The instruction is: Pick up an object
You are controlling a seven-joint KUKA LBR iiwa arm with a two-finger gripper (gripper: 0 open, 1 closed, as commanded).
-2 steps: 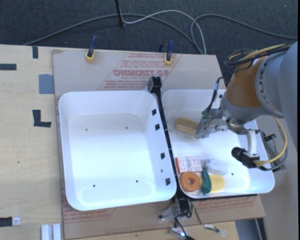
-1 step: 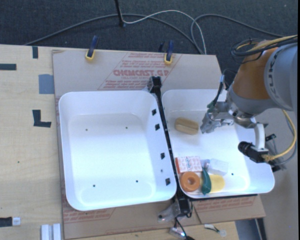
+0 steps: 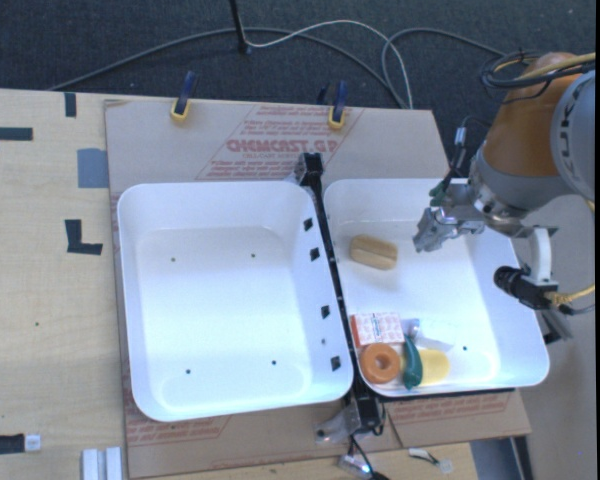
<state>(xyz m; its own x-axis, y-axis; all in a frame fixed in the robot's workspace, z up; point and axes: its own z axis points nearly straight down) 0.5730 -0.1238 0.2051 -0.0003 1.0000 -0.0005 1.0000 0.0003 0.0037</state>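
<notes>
The cardboard sheet (image 3: 270,143) under both bins bears red print reading "CHEMCAST G.P."; the smaller red lines beside it are too fine to read. Two yellow clamps with blue handles (image 3: 183,101) pin its far edge.

The left bin (image 3: 220,303) lies well to the left of the pincer (image 3: 432,230), beyond the black divider (image 3: 325,278) where the two bins meet.

In the right bin (image 3: 480,298), the tan block (image 3: 374,252) lies just left of the pincer and slightly nearer the camera, apart from it, on the bin floor. Toward the near edge, well clear of the pincer and to its left, sits a small red-and-white packet (image 3: 376,326); its printing cannot be read. Touching the packet's near side is an orange ring (image 3: 382,364). Just right of the ring a green tool (image 3: 411,360) lies across a yellow piece (image 3: 433,365); this cluster is almost straight below the pincer in the view, near the bin's front wall.

The pincer hangs over the far right part of the right bin, its fingers pointing down and leftward. Nothing shows between them, and how far apart they stand cannot be told. Above it the wrist rises to the orange band (image 3: 525,118).
</notes>
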